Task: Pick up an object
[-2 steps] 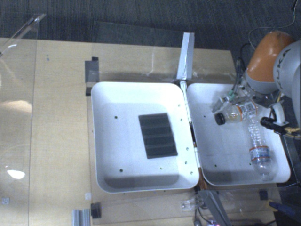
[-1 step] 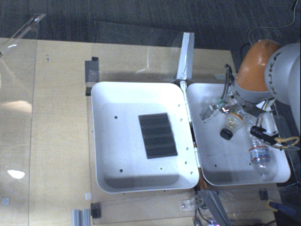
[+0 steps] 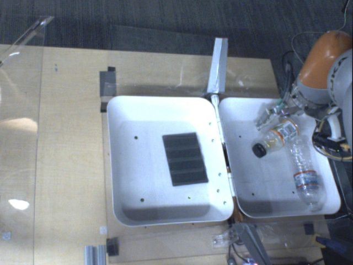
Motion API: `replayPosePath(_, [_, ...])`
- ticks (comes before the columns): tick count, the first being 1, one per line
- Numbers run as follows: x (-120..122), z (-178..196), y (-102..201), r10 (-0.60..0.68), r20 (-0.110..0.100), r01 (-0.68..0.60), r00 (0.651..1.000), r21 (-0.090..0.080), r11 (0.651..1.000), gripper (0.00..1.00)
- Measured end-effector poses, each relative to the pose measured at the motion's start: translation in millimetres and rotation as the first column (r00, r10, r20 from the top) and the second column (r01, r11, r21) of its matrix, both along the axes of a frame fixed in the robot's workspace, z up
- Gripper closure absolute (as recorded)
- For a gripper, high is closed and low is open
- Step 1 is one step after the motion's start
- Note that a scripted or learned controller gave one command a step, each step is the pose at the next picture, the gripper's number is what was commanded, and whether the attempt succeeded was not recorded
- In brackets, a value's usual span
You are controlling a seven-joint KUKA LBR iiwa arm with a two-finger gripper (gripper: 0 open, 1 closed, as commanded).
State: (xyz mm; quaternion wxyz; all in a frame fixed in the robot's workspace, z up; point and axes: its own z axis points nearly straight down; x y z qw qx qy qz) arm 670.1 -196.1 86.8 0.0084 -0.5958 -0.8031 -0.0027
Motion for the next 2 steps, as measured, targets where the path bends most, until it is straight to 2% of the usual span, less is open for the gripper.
replayPosePath(1, [3.6,13.5,-2.2,0.005,0.019,-0.005,1.0,-0.015,1.0,1.0])
replayPosePath(2, [1.2,82.0,97.3,0.156,0.021,-0.156,0.987,-0.016,0.988,1.0])
